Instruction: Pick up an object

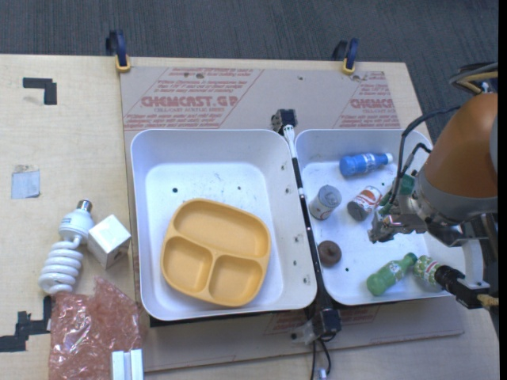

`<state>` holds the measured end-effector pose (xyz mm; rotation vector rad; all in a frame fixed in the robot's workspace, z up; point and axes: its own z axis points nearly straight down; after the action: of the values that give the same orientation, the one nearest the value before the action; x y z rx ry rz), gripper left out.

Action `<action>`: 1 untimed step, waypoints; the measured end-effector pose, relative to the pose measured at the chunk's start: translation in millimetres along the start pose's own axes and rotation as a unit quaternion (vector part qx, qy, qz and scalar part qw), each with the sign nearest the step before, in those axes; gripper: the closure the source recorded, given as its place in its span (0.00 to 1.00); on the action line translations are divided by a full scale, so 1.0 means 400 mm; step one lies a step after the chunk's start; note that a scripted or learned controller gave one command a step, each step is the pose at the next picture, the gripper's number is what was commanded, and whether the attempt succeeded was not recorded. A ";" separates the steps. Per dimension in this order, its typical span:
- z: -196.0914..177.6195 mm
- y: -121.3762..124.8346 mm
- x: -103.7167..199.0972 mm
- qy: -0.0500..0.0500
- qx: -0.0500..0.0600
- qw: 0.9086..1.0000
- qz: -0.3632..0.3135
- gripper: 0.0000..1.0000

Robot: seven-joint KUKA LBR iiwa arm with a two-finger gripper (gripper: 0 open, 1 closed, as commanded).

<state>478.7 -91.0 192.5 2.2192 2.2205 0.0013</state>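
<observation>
- Gripper (383,229) — sits low in the right bin (346,150), towards its right side. Jaw state: can't tell; the tip is a dark tangle of metal and cable from this angle, and nothing is seen held in it.
- Arm (467,161): grey body w/ orange band, comes in from the right edge, covers the bin's right rim.
- Nearest item: red-and-white can (364,202), lying tilted just up-left of the gripper, close to it; contact can't be judged.
- Green bottle (396,272) lies on its side below the gripper, near the bin's front edge, white-labelled end pointing right, partly tucked under the arm's hardware.
- Grey can (325,201) — left of the red-and-white one, just beside it, apart from the gripper.
- Brown round piece (329,252), small, flat on the bin floor, lower left, near the divider.
- Blue bottle (363,163) on its side at the back of the bin, white cap to the right, well clear of the gripper.
- Left bin (206,150): holds a yellow divided tray (215,250) w/ three compartments, lying flat, front-centre.
- Both bins rest on a brown board (198,97), held at the back by two blue-and-yellow clamps (117,51).
- Outside the bins, on the bench at left: spiral light bulb (66,250), white cube (109,240) touching it on its right, pink crinkled wrap (91,331) below both.
</observation>
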 end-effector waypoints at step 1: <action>0.000 0.000 0.000 0.000 0.000 1.000 0.000 0.00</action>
<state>478.6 -91.1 192.5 2.2197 2.2198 0.0014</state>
